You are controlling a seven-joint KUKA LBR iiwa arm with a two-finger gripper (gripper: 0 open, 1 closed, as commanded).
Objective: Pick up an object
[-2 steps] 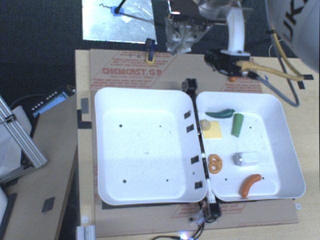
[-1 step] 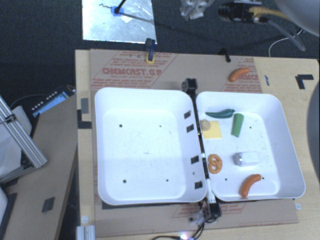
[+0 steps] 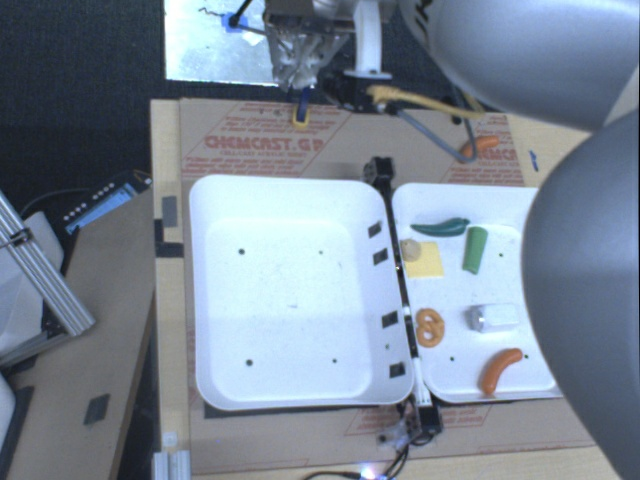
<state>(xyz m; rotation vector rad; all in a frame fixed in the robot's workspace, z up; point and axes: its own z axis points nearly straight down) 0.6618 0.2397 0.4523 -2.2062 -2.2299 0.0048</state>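
My gripper (image 3: 300, 90) hangs high over the back edge of the bench, beyond the left bin (image 3: 215, 268). Its fingers come together at the tips, and a small yellow object (image 3: 300, 117) with a blue top sits pinched right at them. The right bin (image 3: 455, 393) holds a dark green pepper (image 3: 440, 227), a light green cylinder (image 3: 474, 249), a yellow block (image 3: 426, 261), a pretzel (image 3: 429, 326), a white and silver piece (image 3: 495, 317) and an orange sausage (image 3: 500, 370).
The grey arm covers the right bin's right side and the upper right of the view. An orange item (image 3: 484, 144) lies on the cardboard behind the right bin. Black clips (image 3: 390, 318) run along the seam between the bins.
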